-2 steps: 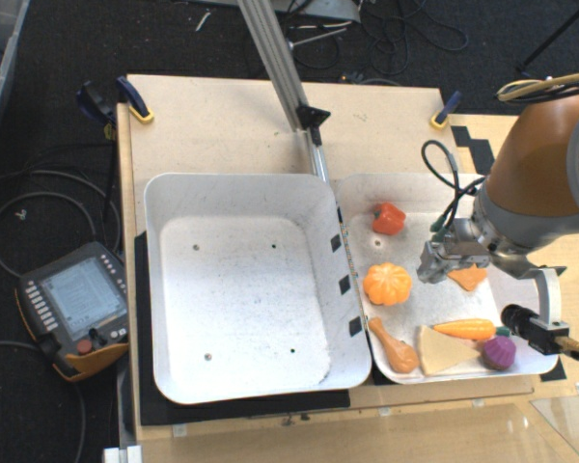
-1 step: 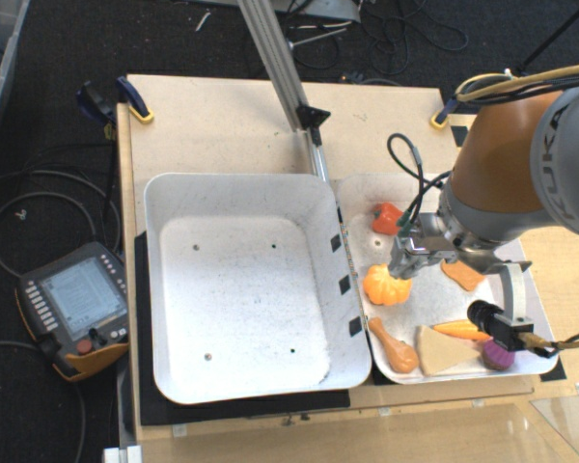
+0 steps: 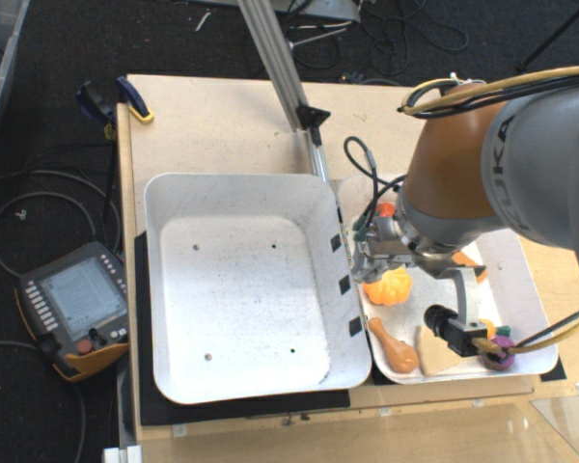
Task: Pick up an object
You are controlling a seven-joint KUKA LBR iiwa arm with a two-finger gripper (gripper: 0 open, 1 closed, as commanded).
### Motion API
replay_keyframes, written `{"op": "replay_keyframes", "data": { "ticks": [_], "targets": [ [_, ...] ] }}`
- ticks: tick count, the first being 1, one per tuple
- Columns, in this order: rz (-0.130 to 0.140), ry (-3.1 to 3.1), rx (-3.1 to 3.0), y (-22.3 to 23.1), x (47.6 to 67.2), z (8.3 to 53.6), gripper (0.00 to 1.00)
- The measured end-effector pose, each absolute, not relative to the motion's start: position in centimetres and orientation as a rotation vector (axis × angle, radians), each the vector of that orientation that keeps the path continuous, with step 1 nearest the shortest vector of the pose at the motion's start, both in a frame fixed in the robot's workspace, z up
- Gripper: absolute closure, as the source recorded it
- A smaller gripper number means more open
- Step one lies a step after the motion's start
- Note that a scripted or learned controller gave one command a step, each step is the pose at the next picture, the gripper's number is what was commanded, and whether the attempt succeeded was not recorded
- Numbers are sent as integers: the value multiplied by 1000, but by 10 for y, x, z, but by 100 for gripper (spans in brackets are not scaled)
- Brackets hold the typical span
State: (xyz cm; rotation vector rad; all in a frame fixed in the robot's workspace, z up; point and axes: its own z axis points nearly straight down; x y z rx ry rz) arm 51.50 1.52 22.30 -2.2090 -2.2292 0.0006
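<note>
Near edge of the counter [image 3: 222, 114]: the right bin [image 3: 531, 287] holds a small cluster of objects. A drumstick-shaped orange toy [image 3: 394, 345] lies at the bin's near left, smooth and tapering; a pale, flat wedge [image 3: 434, 353] sits just beside it; a small purple piece [image 3: 502, 353] rests near the bin's near right corner, partly behind a black fitting [image 3: 449, 326]. Just beyond these, a lumpy orange object [image 3: 390, 287], glossy and rounded, lies against the bin's left wall. The end effector [image 3: 381, 258] hangs directly above it, apparently touching or nearly so; how far it is open cannot be told, and nothing is seen held.

Judged step: descent onto the lumpy orange object. A good grasp likely calls for centring over its widest part, since the rounded, slick-looking surface may slip sideways, and the nearby bin wall leaves little room on that side.

Farther left, the left bin [image 3: 241, 287] is a shallow white tray with rounded corners and a faintly speckled floor. Beyond it, a metal strut [image 3: 275, 51] slants across the counter.
</note>
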Motion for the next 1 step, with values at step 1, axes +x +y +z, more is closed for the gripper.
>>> {"op": "replay_keyframes", "data": {
  "ticks": [1],
  "targets": [
    [0, -2229, -2210, 65, 506, 218, 100]
  ]
}}
